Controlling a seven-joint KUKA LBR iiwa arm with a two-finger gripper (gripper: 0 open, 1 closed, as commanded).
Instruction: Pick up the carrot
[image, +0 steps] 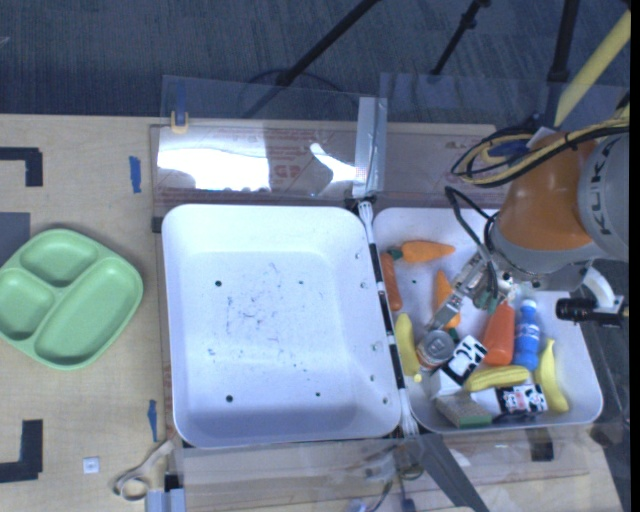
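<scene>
A: Where's the carrot (428, 251)?

B: In the right bin (585, 405), just up-left of the claw (446, 322). Approach from above, straddling its thick middle.

A: Claw released or clenched?

B: Can't tell; clutter blurs it. Arm (545, 200) hides the bin's far corner too.

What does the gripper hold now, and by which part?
It cannot be told. The gripper is low in the right bin, among the toys, near a carrot.
</scene>
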